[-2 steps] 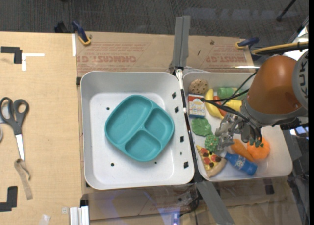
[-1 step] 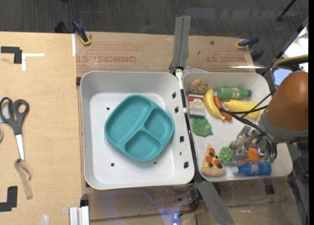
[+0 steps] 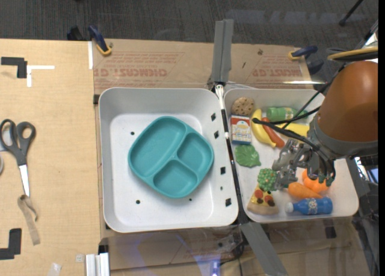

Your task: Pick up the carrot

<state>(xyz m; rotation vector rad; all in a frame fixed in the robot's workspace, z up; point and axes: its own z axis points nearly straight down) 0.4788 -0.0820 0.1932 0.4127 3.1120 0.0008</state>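
Carrot [image 3: 274, 134] (slim, tapered, orange-red)

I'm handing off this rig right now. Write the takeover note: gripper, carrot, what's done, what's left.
Gripper: low over the right bin, amid the toy food; open or shut can't be read.
Carrot: lying in the right bin near its front, just above the blue bottle, right of the broccoli.
Done: arm is over the right bin; no grasp visible.
Left: grasp the carrot and lift it.

The bench [image 3: 48, 166] bears two white bins [image 3: 108, 166], side by side, and scissors [image 3: 18, 142] at its left.
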